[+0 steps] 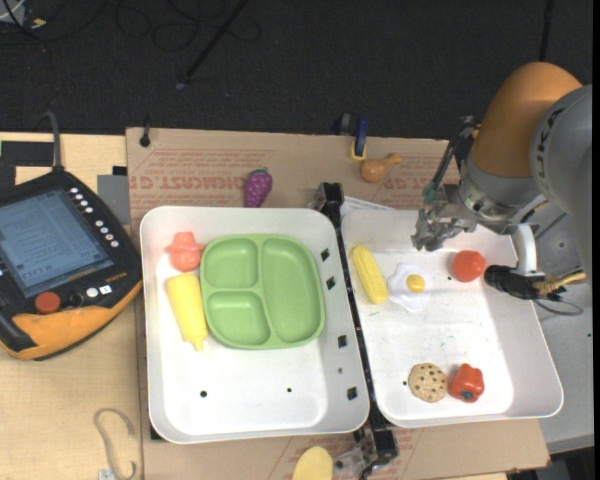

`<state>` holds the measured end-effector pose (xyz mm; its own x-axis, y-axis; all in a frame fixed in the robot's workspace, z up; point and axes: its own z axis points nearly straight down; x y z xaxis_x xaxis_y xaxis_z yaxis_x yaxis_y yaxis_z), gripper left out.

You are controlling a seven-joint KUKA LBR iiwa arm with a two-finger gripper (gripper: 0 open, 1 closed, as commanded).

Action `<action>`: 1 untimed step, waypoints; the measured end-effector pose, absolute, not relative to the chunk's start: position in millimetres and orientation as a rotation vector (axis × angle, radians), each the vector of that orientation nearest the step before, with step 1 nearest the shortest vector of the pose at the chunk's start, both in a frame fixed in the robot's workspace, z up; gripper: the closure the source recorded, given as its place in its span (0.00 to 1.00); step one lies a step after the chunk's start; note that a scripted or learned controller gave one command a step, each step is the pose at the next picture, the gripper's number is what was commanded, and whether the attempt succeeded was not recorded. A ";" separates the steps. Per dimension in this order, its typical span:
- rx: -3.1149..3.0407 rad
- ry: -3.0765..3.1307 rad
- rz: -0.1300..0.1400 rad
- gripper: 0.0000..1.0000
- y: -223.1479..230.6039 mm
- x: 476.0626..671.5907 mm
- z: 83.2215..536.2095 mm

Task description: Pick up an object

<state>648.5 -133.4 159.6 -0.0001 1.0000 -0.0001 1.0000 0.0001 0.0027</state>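
The right bin (520,358) holds a corn cob (369,273), a fried egg (413,285), a red tomato (469,265), a cookie (427,381) and a red pepper (467,382). My gripper (437,230) hangs over the back of this bin, just left of the tomato and above the egg. Nothing shows between its fingers. The left bin (240,398) carries a green divided plate (261,291), a yellow bottle-shaped toy (187,308) and a pink toy (183,251).
Behind the bins on the cardboard lie a purple grape bunch (258,185) and an orange pear-like toy (378,167). A yellow toy (313,463) sits at the front edge. A teach pendant (50,258) rests to the left.
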 end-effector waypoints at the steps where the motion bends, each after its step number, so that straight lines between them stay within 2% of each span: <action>1: 2.219 2.220 0.002 1.00 -141.6 648.0 209.0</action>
<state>648.0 -141.6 209.0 -0.0006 1.0000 -0.0008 1.0000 0.0006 0.0029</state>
